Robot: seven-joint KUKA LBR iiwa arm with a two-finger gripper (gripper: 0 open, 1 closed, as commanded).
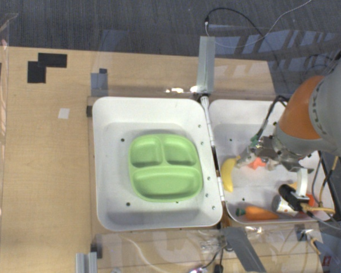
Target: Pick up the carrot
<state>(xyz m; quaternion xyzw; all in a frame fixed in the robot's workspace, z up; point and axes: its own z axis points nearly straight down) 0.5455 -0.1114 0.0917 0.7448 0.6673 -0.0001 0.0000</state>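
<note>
From above, my pincer [260,154] hovered in the right bin [238,115]; whether it stood apart or together I could not tell. The carrot [260,212] lay below it, near the front wall, a banana [228,174] just left.

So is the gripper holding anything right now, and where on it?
Cannot be told. The gripper sits low in the right bin beside the banana; the carrot lies apart, near the front wall, untouched.

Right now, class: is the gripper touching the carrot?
Apart. The camera view shows the gripper up beside the banana, while the carrot lies near the right bin's front edge, white floor between them.
</note>
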